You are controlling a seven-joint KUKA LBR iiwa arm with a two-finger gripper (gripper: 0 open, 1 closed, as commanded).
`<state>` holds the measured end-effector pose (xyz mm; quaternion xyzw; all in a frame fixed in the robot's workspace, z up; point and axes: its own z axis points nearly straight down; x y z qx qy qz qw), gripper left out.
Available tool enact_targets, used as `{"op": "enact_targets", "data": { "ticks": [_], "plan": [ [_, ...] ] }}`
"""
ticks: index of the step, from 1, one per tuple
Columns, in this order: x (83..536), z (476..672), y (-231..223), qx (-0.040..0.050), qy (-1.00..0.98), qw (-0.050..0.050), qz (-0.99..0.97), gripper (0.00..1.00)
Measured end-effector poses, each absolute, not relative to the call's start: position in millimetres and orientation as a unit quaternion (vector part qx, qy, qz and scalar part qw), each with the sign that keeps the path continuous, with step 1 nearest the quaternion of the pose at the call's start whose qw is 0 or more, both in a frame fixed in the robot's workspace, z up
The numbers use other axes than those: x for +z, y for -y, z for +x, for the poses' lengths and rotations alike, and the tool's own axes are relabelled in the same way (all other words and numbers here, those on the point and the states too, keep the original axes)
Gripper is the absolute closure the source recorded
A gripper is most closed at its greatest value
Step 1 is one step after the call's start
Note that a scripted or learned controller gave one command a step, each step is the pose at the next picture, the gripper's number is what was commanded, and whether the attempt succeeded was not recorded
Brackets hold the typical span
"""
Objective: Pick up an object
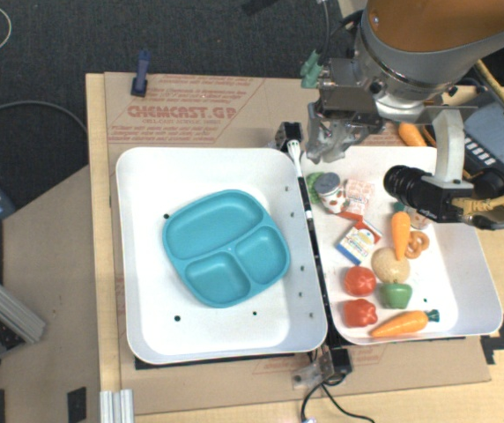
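Broad orange band [446,3] wrapping the wide, rounded arm body. Below it, smooth grey casing [437,55] curving down to a paler, narrower wrist ring [402,106]. Dark, boxy gripper mount [349,100] under the ring, metallic and angular, with a small teal-green fitting [311,69] on its outer side. Gripper [327,144] of grey metal, slim and downward-pointing, details blurred. Thin dark cable [327,16] running up past the mount. White curved bracket [450,148] off the wrist, carrying a black cylindrical unit [415,190].
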<state>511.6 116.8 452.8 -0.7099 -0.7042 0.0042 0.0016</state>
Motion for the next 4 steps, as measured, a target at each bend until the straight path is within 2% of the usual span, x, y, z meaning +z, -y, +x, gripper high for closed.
{"op": "enact_targets", "data": {
  "ticks": [1,2,3,4],
  "plan": [
    [540.8,477.8,-165.2,-0.0058,0.709,-0.002,-0.705,1.0],
    [445.4,478.7,-125.7,0.005,0.705,0.002,-0.709,1.0],
    [175.7,475.7,-81.2,0.0082,0.705,0.005,-0.709,1.0],
    [245.5,479.7,-180.2,-0.0046,0.711,0.0,-0.703,1.0]
  ]
}}
